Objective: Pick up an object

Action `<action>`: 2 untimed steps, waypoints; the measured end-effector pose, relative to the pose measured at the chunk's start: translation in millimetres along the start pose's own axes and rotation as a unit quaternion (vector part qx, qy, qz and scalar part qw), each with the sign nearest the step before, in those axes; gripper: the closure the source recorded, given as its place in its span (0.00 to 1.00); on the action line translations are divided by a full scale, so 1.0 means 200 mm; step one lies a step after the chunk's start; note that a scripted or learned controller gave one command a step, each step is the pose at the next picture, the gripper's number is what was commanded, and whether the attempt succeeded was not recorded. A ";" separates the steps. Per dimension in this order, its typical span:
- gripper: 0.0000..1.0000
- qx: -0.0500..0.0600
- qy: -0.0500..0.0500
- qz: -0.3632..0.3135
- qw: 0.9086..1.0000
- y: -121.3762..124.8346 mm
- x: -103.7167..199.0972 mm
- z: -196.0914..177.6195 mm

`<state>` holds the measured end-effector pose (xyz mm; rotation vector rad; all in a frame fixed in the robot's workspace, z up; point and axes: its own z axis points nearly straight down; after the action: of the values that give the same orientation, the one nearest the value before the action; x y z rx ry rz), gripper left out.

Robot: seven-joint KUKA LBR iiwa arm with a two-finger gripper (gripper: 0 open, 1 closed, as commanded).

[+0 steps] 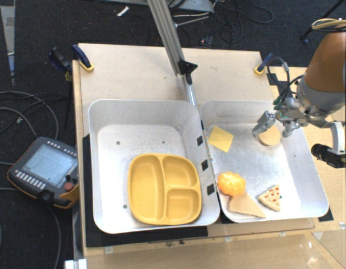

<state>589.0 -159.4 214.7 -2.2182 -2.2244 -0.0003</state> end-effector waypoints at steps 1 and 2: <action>0.00 0.000 0.000 0.000 1.000 0.00 0.00 0.00; 0.00 0.002 0.000 0.000 1.000 -0.01 0.05 0.26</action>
<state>586.4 -148.9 162.7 -2.2155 -2.2216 0.0046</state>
